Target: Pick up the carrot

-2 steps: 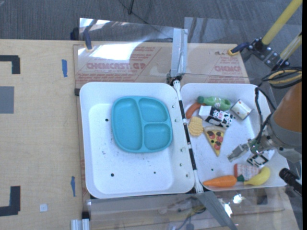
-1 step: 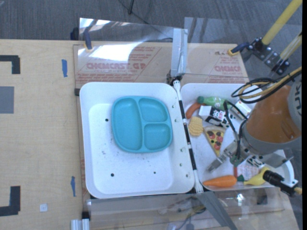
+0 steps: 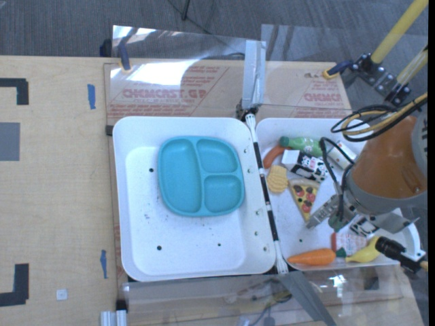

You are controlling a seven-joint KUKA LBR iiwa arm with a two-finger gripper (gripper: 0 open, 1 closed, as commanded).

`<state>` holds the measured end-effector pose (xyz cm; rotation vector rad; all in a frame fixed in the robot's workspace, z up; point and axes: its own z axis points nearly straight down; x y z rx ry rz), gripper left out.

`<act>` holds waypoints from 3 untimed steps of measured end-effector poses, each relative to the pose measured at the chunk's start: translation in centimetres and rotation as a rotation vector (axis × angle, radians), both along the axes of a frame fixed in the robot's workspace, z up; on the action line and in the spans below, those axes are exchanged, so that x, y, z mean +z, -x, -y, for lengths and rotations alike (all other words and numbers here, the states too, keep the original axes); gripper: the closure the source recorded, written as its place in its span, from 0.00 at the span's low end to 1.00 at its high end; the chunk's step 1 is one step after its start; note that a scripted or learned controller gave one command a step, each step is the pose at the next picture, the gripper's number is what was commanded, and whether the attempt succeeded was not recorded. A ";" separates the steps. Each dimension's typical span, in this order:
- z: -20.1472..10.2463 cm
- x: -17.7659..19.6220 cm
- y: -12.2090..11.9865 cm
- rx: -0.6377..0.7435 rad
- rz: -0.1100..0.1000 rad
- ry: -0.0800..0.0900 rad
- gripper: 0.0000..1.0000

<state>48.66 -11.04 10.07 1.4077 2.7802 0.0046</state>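
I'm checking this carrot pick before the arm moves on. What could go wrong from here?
1. The carrot lies by the right bin's near wall, which could block the tool closing around it.
2. A banana sits against the carrot's end and could get nudged or grabbed instead.
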 end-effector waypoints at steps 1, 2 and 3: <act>-6.1 8.4 -3.0 -0.311 -0.020 -0.012 1.00; -6.1 8.4 -3.0 -0.311 -0.020 -0.012 0.00; 1.6 -0.5 0.7 -0.267 -0.022 -0.011 0.00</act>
